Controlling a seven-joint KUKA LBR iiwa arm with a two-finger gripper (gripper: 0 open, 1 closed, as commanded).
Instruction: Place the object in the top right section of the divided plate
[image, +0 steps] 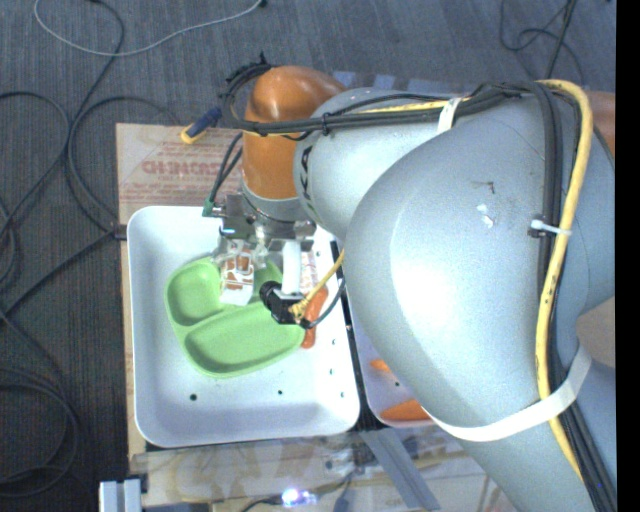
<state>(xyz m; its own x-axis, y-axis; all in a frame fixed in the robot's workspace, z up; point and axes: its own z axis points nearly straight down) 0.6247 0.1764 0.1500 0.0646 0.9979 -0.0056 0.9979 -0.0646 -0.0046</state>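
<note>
Camera view: gripper (243, 258) sits low over the green divided plate (195, 295), at the plate's upper edge, wrist pointing down. Grip state unreadable from this angle. Small brown-and-white object (236, 272) is right at the gripper tip, over the ridge between the plate's sections; can't tell if it's gripped or resting on the plate. Plate's left section and big lower section are visible, the rest is hidden by the wrist. Small red-orange piece (306, 335) touches the plate's right rim. Plate lies in the left white bin (160, 380). Right bin (368, 392) is mostly hidden by the arm, with an orange item (403, 409) in it. Printed cardboard sheet (170, 165) lies past the left bin's far edge.
</note>
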